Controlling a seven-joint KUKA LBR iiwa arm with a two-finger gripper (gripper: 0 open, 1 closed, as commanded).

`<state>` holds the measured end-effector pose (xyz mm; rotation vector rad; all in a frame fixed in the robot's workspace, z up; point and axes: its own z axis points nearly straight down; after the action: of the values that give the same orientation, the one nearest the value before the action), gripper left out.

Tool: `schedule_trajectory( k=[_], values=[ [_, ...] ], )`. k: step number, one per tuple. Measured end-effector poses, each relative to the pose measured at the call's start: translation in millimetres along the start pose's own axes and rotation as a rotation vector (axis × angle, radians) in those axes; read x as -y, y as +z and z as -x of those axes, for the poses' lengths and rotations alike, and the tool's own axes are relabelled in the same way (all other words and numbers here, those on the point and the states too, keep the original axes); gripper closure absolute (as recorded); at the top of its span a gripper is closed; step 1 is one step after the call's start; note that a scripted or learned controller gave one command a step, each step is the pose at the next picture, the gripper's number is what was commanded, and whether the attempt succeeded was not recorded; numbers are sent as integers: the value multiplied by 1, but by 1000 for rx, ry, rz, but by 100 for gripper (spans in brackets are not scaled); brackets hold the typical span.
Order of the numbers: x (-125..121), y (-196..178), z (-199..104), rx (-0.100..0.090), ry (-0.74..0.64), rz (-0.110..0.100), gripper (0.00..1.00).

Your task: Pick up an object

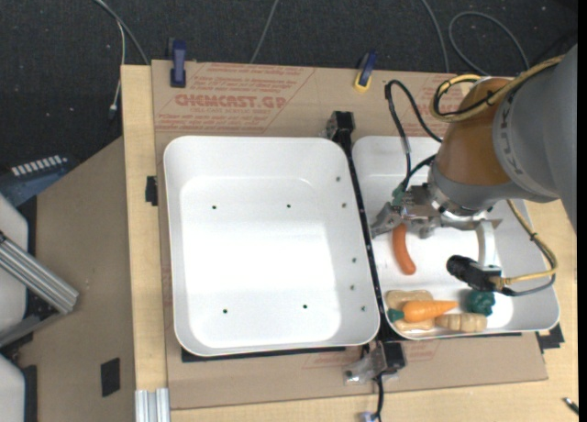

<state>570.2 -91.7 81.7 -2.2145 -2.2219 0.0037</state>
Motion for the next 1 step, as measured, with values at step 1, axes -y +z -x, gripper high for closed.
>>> schedule_trajectory(
  k=[1],
  values=[
    [-18,-3,2,2,3,6,0]
  ],
)
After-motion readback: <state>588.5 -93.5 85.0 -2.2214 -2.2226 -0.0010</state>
